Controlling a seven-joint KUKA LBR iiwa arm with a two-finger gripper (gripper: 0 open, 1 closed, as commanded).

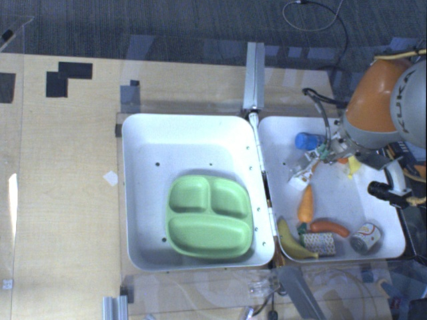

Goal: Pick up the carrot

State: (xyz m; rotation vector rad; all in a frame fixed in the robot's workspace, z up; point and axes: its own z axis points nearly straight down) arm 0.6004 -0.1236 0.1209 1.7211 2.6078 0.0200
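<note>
The carrot [305, 205] is a short orange piece lying almost upright in the camera view, in the lower left part of the right bin [380, 209]. My gripper [308, 167] hangs over that bin, just above the carrot's upper end, reaching in from the right under the orange band of the arm [373, 102]. Nothing is visibly held.
Near the carrot lie a red-orange pepper-like piece [329, 227], a banana [293, 243], a grey-green scrubber [319, 244] and a small can [365, 237]. A blue object [307, 141] and a yellow piece [351, 168] sit by the gripper. The left bin [143, 179] holds a green divided plate [210, 217].
</note>
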